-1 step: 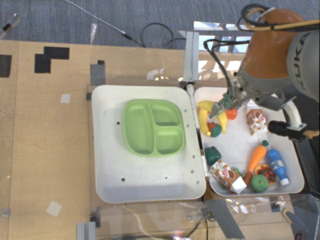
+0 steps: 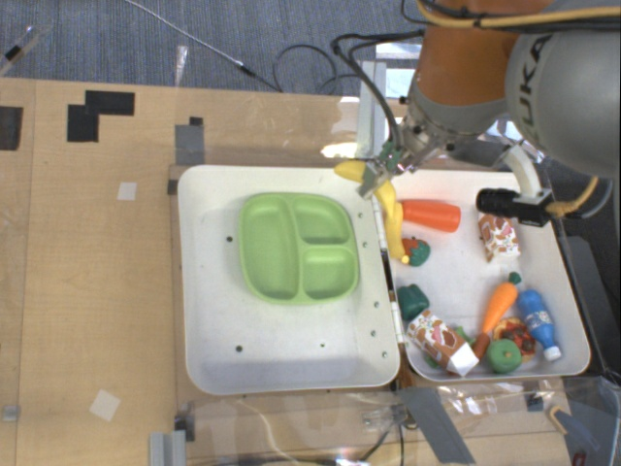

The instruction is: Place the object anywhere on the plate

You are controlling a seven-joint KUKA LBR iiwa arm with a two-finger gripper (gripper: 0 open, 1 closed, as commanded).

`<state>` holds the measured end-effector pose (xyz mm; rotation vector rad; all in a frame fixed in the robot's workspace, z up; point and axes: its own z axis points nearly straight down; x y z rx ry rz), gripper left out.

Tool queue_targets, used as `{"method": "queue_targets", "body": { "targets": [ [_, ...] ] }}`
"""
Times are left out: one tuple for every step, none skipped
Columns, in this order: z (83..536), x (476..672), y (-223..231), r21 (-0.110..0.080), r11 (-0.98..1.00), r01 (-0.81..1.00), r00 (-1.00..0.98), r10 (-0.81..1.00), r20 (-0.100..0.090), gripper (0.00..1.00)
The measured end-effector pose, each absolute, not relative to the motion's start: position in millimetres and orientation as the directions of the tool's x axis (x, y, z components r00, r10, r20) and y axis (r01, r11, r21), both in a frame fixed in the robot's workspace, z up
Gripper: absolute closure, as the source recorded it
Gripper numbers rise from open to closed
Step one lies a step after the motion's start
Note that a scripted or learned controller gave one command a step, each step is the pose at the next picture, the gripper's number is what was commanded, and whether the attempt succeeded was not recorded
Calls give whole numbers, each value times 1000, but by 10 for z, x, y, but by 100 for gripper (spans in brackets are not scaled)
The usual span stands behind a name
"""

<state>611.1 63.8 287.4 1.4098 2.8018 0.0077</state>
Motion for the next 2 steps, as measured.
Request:
{"method": "queue_targets", "body": {
  "targets": [
    [2543, 6408, 1466, 3, 600, 800, -600, 800, 1, 100],
    [2080, 6144, 1899, 2, 663, 749, -663, 749, 0, 100]
  ]
}}
